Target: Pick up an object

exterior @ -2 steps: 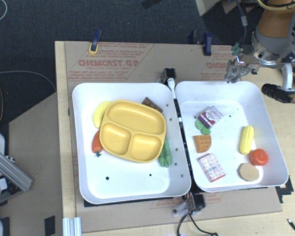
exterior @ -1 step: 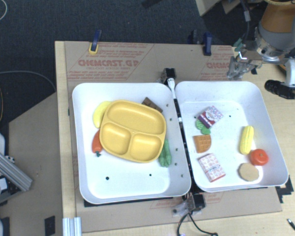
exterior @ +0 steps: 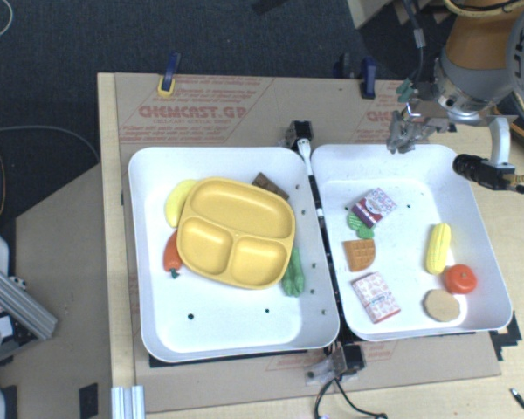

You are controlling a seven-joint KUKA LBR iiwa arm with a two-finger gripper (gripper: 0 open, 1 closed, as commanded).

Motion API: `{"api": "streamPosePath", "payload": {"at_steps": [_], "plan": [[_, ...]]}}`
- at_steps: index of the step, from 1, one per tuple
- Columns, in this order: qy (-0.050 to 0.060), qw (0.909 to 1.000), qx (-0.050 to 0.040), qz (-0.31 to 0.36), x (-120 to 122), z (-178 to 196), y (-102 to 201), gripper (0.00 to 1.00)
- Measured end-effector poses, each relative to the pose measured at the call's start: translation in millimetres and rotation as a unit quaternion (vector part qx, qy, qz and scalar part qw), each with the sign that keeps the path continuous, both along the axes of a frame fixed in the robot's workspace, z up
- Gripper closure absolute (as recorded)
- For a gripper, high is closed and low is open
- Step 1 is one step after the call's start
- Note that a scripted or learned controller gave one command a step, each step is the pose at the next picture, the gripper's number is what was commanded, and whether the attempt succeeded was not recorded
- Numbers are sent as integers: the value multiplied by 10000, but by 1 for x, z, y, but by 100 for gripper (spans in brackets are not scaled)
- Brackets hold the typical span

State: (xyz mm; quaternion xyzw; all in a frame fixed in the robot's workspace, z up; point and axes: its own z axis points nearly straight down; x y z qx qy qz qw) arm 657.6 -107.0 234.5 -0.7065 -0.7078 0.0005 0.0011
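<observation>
Camera view, corn cob (exterior: 437,247) well below gripper (exterior: 404,140)

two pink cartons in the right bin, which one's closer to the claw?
The upper carton, beside the green piece, lies nearer the claw at the bin's far rim. The lower carton sits toward the near edge, below the orange wedge.

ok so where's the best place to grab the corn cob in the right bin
Probably across the middle of the corn cob, coming straight down. It lies flat and lengthwise, its long sides bare, so closing across its narrow width should fit. The tomato crowds its lower end.
</observation>
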Motion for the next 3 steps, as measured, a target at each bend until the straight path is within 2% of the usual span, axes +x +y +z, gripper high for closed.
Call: {"api": "streamPosePath", "payload": {"at_steps": [1, 2, 3], "plan": [[8, 10000, 8, 13, -33, -5, 54, 100], [8, 10000, 7, 16, -46, -14, 99, 100], [-23, 10000, -9, -17, -40, -7, 79, 100]]}}
